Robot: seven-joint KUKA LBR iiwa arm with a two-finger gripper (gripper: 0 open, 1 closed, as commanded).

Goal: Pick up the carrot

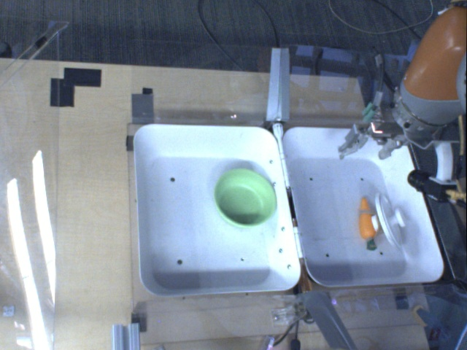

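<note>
Take the right bin as your reference. The carrot lies on its floor, toward the right wall and nearer the front edge than the back, with its green end pointing to the front. A clear glass lid or dish rests just beside the carrot on its right, touching or nearly touching it. The gripper hangs over the back edge of this bin, well apart from the carrot. You can see its fingers spread, with nothing between them. To the left of this bin, the left bin holds a green bowl near the shared wall.
</note>
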